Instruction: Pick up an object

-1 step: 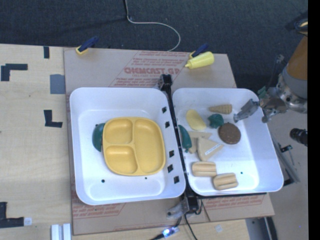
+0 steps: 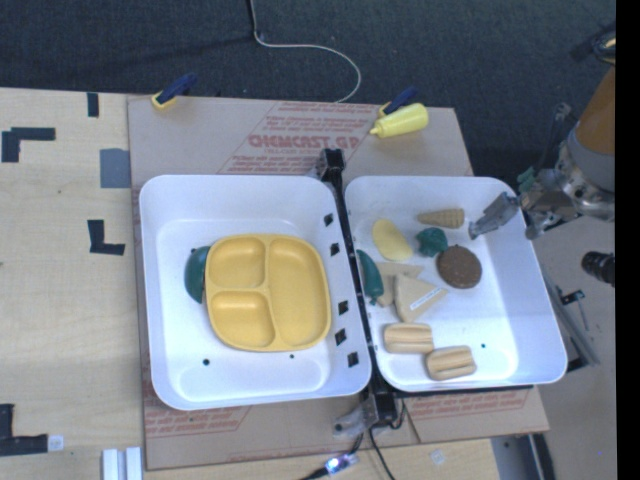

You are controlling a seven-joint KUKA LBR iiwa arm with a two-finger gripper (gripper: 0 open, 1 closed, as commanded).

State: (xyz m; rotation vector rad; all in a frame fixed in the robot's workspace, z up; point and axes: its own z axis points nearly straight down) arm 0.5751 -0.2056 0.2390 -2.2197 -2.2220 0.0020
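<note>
The gripper (image 2: 510,218) is seen at the right bin's (image 2: 520,353) upper right rim, fingers spread, nothing between them. Toy foods are crowded inside: brown disc (image 2: 459,266), teal piece (image 2: 432,239), cone (image 2: 441,218). A teal object (image 2: 195,274) is partly hidden under the yellow plate (image 2: 268,292).

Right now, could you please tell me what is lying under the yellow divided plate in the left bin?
A dark green object pokes out from under the yellow divided plate's left edge. The plate covers the rest of it, so its shape cannot be told.
</note>
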